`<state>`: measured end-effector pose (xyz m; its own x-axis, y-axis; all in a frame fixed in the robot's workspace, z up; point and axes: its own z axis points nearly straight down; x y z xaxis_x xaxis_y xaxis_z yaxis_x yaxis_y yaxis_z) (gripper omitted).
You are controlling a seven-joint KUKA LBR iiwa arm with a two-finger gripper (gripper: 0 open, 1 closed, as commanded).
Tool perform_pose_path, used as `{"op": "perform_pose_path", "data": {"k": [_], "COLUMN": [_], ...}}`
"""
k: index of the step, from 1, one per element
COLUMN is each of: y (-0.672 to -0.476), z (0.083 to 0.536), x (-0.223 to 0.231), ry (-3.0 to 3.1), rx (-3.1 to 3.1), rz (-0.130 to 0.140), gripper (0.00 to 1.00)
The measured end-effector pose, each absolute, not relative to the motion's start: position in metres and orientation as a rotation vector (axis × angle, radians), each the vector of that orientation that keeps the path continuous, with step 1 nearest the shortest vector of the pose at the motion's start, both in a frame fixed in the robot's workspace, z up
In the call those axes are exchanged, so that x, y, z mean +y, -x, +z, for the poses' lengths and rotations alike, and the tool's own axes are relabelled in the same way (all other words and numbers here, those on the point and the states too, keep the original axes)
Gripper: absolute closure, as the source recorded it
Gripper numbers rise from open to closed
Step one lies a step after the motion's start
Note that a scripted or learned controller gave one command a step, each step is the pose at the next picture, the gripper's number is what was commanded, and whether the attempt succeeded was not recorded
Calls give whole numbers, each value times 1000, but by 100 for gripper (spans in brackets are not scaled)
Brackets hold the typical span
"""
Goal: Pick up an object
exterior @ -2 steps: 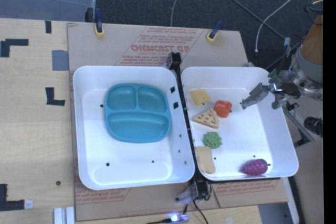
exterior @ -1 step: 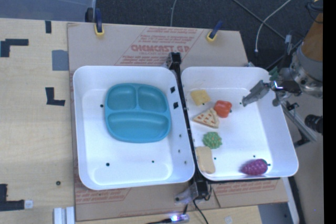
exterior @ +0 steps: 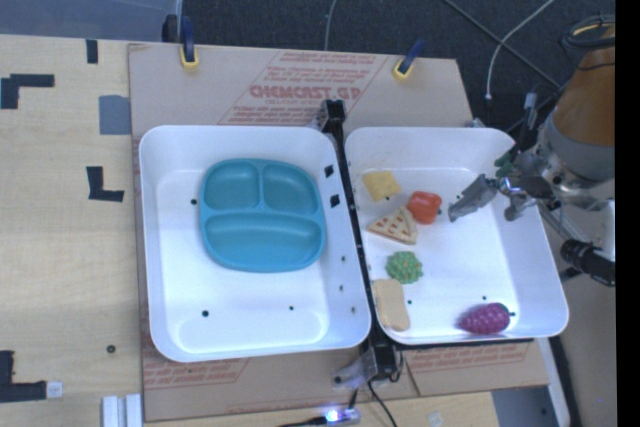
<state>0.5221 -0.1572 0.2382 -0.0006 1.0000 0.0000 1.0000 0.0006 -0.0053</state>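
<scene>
The right bin (exterior: 520, 245) holds several toy foods: a yellow cheese block (exterior: 380, 184), a red tomato-like piece (exterior: 425, 206), a waffle wedge (exterior: 393, 227), a green broccoli (exterior: 404, 266), a tan bread roll (exterior: 391, 304) and purple grapes (exterior: 485, 319). My gripper (exterior: 470, 203) hangs over the right bin, just right of the red piece, its fingers pointing left and apart from it. Nothing sits between them.
The left bin (exterior: 160, 215) contains a blue divided plate (exterior: 263, 214). A black divider (exterior: 345, 215) runs between the bins. Cables loop over the dark floor behind. Bare bin floor lies right of the broccoli.
</scene>
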Motion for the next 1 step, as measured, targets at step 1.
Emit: {"op": "perform_pose_path", "data": {"k": [1], "y": [-523], "z": [194], "x": [-155], "ry": [2217], "rx": [-2219], "rz": [6], "gripper": [0]}}
